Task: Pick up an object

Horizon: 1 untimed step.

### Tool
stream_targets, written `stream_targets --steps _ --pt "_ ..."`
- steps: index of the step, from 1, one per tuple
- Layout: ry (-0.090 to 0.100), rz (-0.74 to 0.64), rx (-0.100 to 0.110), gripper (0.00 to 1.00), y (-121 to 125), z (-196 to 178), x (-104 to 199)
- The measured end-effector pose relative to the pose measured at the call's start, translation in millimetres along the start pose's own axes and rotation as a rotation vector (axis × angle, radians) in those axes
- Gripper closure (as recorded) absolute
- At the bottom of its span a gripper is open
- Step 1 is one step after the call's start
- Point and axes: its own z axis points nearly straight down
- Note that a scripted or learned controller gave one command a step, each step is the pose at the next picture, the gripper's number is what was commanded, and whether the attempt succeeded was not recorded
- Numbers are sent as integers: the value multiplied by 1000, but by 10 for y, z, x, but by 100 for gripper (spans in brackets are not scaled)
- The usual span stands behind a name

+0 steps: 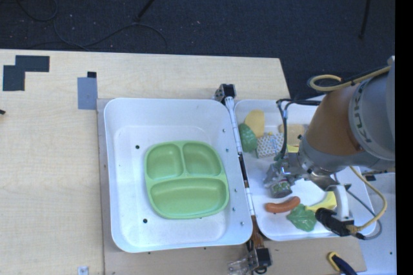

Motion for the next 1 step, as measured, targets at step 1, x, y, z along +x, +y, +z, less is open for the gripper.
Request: stream_targets --steps 1 --pt "-2 -5 1 100 -39 -1091 814"
